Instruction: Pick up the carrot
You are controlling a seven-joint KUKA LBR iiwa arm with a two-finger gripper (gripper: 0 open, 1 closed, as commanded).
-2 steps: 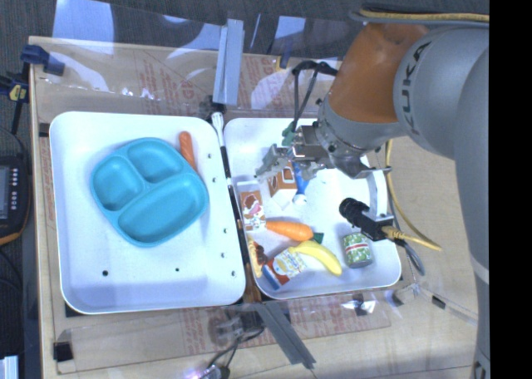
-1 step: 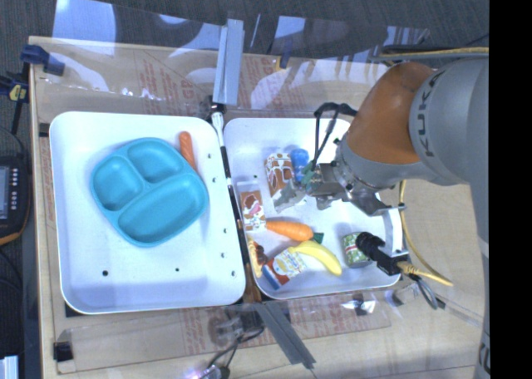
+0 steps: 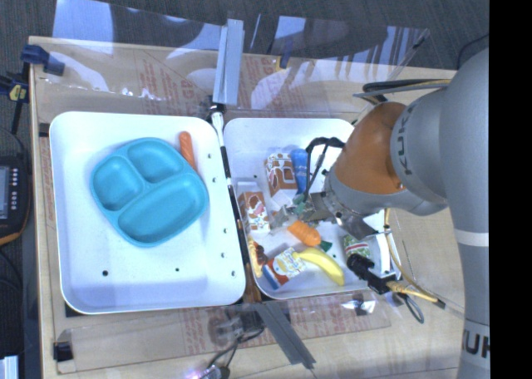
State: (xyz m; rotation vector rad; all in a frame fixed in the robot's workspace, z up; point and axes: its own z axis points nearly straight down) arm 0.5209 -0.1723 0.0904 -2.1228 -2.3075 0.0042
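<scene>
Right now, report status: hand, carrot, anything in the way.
Hand low in right bin, grip state unclear. Carrot lies just under it, not seen held. Banana and packets crowd close. Second carrot-like piece beside blue plate, left bin.

Pretty chunky arm: smooth grey rounded casing with a glossy orange band above the wrist. A black cable loops off the wrist end. Dark raised lettering on the grey shell, partly cut off, can't read all of it.

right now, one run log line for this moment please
arm: over right bin | gripper: just above carrot | carrot: lying in right bin beside banana | left bin: blue divided plate
</scene>
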